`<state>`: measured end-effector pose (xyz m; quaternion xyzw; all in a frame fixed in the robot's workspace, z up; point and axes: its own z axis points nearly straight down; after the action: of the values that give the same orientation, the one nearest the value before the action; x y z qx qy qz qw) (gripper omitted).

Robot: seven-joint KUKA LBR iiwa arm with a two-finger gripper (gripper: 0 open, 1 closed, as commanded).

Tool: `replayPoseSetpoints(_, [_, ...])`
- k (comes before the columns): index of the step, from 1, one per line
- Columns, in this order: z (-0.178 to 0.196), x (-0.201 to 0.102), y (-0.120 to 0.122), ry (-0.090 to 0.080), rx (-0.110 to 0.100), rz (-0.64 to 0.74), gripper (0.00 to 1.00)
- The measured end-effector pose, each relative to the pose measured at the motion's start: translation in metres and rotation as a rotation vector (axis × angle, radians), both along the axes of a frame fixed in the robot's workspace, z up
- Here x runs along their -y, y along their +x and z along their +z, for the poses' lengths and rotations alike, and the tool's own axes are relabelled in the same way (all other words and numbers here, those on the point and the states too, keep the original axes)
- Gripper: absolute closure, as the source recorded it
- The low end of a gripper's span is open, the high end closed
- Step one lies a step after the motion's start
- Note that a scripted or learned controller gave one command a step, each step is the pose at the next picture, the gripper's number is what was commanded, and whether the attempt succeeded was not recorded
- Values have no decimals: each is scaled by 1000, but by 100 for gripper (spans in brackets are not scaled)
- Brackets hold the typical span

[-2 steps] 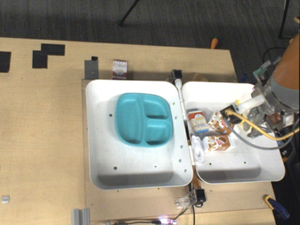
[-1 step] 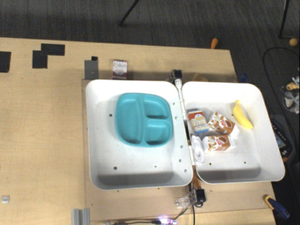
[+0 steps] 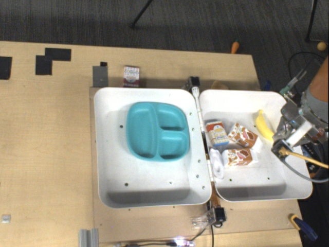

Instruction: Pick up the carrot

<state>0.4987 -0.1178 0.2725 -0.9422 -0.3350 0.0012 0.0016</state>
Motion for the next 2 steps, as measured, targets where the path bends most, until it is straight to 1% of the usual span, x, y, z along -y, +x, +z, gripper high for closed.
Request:
replayPoseSetpoints(1, [12,0,2,-1,3,9,100])
replayPoseSetpoints(2, [-42,52,13,-1,0,-252,100])
